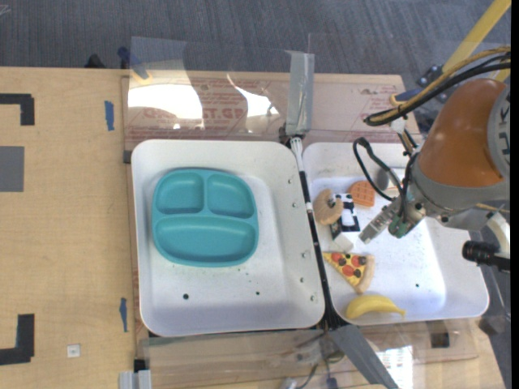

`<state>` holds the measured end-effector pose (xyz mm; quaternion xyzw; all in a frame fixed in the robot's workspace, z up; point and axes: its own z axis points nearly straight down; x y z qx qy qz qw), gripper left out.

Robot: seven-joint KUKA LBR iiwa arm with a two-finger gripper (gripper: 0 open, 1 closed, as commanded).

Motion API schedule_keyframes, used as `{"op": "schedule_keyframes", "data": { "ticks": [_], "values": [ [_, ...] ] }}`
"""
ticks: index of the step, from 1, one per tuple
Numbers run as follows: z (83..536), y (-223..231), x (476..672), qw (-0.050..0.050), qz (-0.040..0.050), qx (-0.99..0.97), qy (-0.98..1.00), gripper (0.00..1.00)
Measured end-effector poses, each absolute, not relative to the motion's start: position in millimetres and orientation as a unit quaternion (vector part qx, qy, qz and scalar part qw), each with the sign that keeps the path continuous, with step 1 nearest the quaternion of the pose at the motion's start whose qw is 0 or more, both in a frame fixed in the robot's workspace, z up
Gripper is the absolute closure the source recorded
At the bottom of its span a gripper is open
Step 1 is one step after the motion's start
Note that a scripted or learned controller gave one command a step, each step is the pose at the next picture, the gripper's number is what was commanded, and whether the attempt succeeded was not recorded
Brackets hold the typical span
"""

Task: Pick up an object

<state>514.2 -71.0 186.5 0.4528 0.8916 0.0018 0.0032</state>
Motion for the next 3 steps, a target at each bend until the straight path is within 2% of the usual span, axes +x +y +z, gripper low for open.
{"op": "schedule_keyframes", "data": {
  "ticks": [1,2,3],
  "values": [
    [192,-29,479.6,-0.001,0.0002,0.587,0.81,1.0],
    [242,-2,481.2,0.004,0.001,0.273,0.962,1.0],
    [232,68,479.7,0.001,0.0007,0.392,0.92,1.0]
  ]
}}
